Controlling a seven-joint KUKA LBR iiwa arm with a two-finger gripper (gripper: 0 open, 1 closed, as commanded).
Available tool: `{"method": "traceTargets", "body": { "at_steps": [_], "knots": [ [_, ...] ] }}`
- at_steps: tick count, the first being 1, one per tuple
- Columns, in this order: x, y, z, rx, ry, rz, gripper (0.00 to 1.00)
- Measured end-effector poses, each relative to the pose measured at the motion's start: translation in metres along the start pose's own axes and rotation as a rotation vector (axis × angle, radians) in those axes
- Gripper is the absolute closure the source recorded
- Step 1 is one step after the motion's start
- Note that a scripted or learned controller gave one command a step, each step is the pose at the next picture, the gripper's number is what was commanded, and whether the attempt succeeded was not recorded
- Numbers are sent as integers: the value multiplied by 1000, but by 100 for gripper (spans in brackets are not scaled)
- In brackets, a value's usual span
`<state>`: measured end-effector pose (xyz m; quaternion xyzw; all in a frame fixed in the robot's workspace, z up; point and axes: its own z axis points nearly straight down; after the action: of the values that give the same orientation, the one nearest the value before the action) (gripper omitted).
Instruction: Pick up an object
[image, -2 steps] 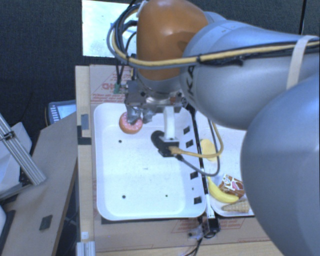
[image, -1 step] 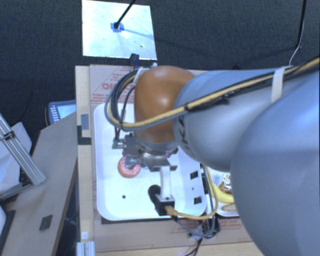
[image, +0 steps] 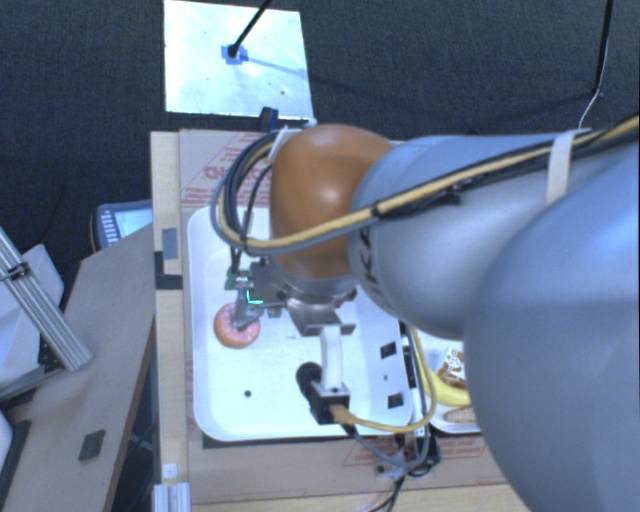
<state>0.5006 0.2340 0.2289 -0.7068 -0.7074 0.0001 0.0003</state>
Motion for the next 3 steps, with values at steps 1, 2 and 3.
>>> {"method": "traceTargets", "body": {
  "at_steps": [1,2,3],
  "knots": [
    [-1,38,62,2,-2,1,0],
    [-1,101,91,-3,0,0,0],
    [-5,34,131,-3,-7,8,0]
  ]
}}
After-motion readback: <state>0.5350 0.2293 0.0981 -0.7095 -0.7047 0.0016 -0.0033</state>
